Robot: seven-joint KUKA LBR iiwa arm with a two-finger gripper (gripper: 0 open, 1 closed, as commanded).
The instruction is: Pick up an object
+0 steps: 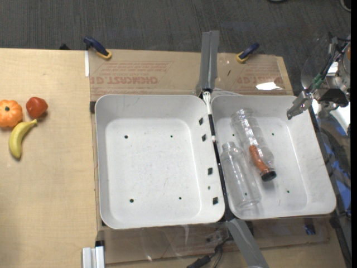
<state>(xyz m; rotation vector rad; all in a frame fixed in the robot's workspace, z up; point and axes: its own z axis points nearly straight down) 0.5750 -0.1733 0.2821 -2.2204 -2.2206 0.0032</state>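
Bottles are my likely targets, and both lie in the right bin, down and to the left of my claw. The claw sits over the bin's upper right rim, at about two o'clock from the bin's middle, and I cannot tell from this angle whether it is released or clenched; nothing is visibly held in it.

From the claw, the nearer bottle is the clear one with the orange insert and dark cap, off at roughly eight o'clock. Its long axis runs from eleven o'clock down to five o'clock, with the cap at the five o'clock end. I judge that any grasp would go best across that axis, near the middle of the body.

Just beyond it, still toward eight o'clock, lies a second clear bottle, close beside the first and perhaps touching it; I cannot be sure. Its axis runs nearly twelve to six, and it lies close to the bin's left wall.

The left bin holds no objects that I can see. Far off at nine o'clock on the wooden surface lie an orange, a red apple and a banana, well apart from both bins.
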